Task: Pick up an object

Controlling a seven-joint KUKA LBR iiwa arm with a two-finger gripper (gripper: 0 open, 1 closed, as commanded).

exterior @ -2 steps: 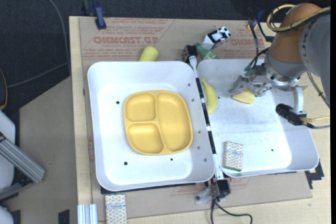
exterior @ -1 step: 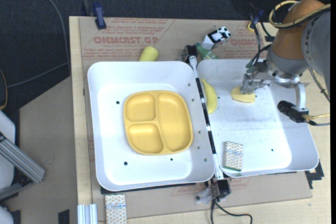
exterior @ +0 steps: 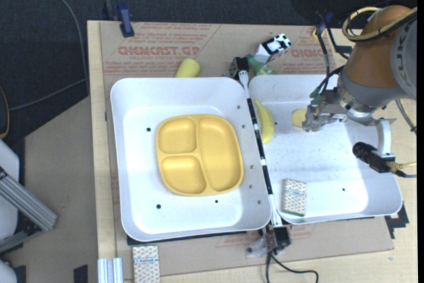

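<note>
Small yellow piece on the floor of the right bin, near its far wall, touching or almost touching the claw. Rounded, pale yellow, mostly hidden; long axis and heading impossible to judge. Second yellow object, larger and curved, lying against the divider between the bins, long axis running near to far along that edge. Cannot tell whether claw released or clenched. Arm reaching in from the right, orange band above the wrist, wrist bent down so the claw points at the bin floor beside the small piece. Patterned flat packet at the right bin's near-left corner. Left bin holding a yellow divided plate, three compartments. Bench beyond, with another yellow object just outside the left bin's far wall.
</note>
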